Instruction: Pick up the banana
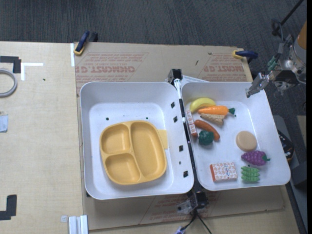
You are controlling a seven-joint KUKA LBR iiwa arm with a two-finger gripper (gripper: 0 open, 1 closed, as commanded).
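Note:
The yellow banana [202, 103] lies in the right bin [273, 126], near its far left corner. An orange carrot [214, 110] rests against the banana's near side. My gripper [255, 87] hangs at the right bin's far right corner, above the rim and well to the right of the banana. Nothing shows between its fingertips.
The right bin also holds a sausage [207, 128], a green vegetable [205, 138], a bread roll [246, 141], purple grapes [255, 157], green beans [250, 174], a red-and-white box [223, 171] and a narrow red packet [190, 123]. A yellow divided plate [132, 151] sits in the left bin [92, 130].

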